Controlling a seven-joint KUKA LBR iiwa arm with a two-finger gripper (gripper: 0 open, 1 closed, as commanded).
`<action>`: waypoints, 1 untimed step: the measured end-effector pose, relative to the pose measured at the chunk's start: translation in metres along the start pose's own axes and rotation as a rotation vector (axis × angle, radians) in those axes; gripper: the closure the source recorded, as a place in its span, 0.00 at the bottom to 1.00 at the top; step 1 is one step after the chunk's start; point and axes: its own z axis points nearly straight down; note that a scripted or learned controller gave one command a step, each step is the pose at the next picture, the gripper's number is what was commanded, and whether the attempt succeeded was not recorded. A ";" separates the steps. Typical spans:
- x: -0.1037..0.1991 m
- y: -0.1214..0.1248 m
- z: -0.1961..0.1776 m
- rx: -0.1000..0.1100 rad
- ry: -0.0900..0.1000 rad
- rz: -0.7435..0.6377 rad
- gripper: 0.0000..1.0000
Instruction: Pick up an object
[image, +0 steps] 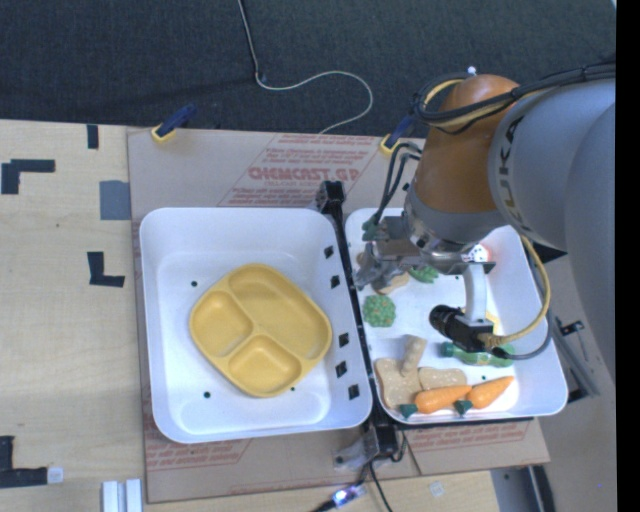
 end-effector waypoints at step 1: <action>0.061 -0.002 0.017 0.002 0.000 -0.001 1.00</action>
